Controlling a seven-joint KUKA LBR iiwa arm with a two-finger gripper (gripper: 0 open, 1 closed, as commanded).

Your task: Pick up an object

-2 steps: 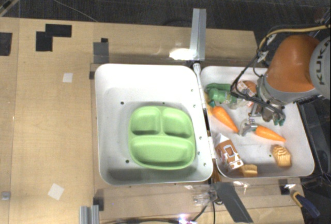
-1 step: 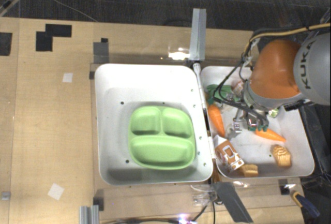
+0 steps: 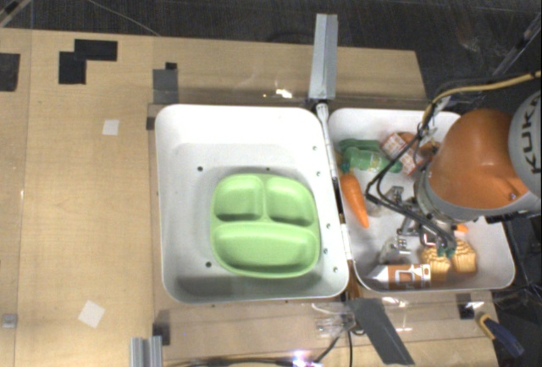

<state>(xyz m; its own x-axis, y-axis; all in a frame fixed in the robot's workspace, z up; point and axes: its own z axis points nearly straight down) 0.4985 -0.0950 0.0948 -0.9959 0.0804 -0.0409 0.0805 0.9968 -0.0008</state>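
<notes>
Objects for picking lie in the right bin [image 3: 501, 270]: a carrot [image 3: 355, 198] near its left wall, a green item [image 3: 362, 158] just beyond the carrot toward the far wall, a small brown-and-white packet [image 3: 398, 144] beside that, a golden-brown toy [image 3: 450, 258] near the front wall, and a brown-labelled can [image 3: 406, 275] lying on its side next to the toy. The arm [image 3: 474, 158], with its orange band, leans in over this bin, and the gripper [image 3: 412, 236] hangs low just above the can and toy. From here I cannot tell how the gripper is set, or whether anything is in it; cables and the wrist hide that part. The left bin [image 3: 182, 145], touching the right bin's left wall, holds a green tray [image 3: 266, 224] with three compartments, sitting toward the front.
</notes>
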